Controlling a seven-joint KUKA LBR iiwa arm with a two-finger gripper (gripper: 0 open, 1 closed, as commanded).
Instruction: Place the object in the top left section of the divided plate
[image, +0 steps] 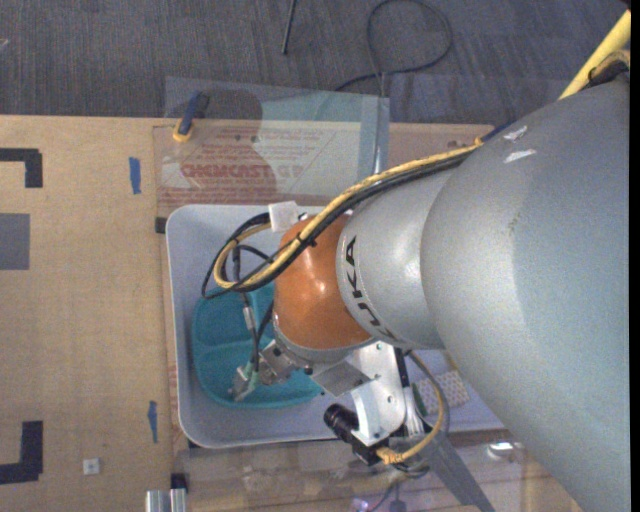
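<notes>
1. My arm (470, 260) reaches in from the right and covers most of the bin (185, 300), its orange band (310, 295) sitting right over the middle.
2. My gripper (250, 378) points down over the plate (215, 350), near the plate's lower middle part.
3. I cannot tell whether my gripper is released, clenched or grasping anything; my wrist hides most of it and what shows is small and blurred.
4. The plate is teal and lies in the bin directly beneath my gripper, stretching to its left; a divider ridge shows on the bare part.
5. I cannot make out the object, so I cannot say where it lies.
6. Yellow and black cables (245, 265) loop just above my gripper, from the band out over the plate's upper edge.
7. A white bracket with a black lens (365, 410) hangs to the right of my gripper, just below my wrist.
</notes>
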